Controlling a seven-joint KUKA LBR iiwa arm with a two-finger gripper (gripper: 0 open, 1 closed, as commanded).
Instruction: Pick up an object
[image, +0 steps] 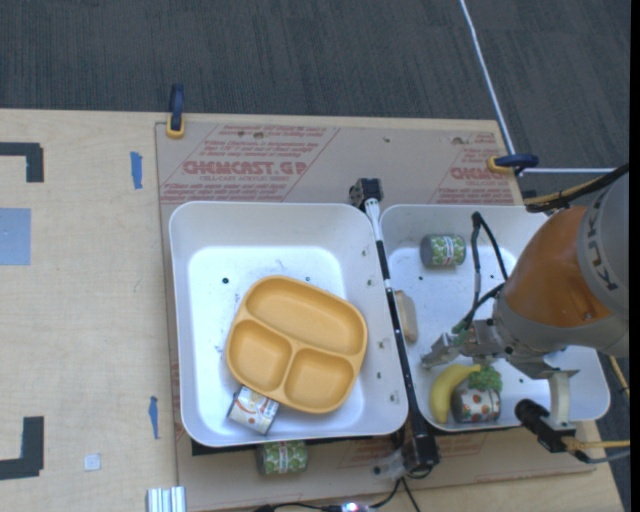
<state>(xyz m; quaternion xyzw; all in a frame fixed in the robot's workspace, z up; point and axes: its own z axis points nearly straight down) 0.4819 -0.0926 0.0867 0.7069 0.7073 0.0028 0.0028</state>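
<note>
My gripper (452, 347) hangs over the right bin (592, 400), low in its left half, at the end of the grey arm with the orange band (560, 275). Just below it lie a yellow banana (445, 388) and a small can with a red and white label (474, 404), with a bit of green (487, 379) on top of the can. Whether the gripper touches any of them is unclear from this angle. A green can (443, 250) lies at the bin's far end. A beige oblong piece (405, 315) rests along the bin's left wall.
The left bin (200, 250) holds a yellow divided plate (297, 343) with a small white can (252, 410) tucked at its near left edge. Another green can (283, 458) lies outside the bins at the front. A black cable (487, 250) loops beside the arm.
</note>
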